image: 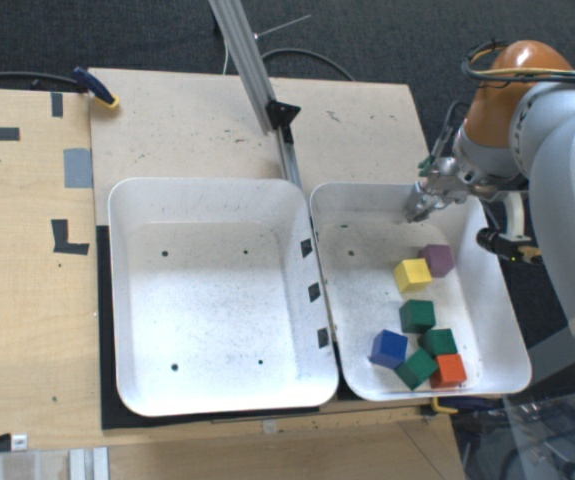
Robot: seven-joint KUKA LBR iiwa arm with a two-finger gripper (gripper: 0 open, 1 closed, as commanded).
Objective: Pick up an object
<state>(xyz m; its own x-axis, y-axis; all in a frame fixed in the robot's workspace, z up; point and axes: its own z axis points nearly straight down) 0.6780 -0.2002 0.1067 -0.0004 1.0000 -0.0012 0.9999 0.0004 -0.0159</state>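
Observation:
Several small blocks lie in the right bin (pixel 367 208): a purple block (pixel 438 259), a yellow block (pixel 413 274), a green block (pixel 417 315), a blue block (pixel 389 348), another green block (pixel 417 368), a third green one (pixel 440 342) and an orange block (pixel 450 370). My gripper (pixel 419 208) hangs over the bin's far right corner, a short way above and behind the purple block. Nothing shows between its fingers.
The left bin (pixel 127 218) stands beside the right one. A slanted metal rail (pixel 252 58) runs down to the gap between the bins. The arm (pixel 527 118) fills the right side. A blue-and-yellow clamp (pixel 95 86) lies on the far bench.

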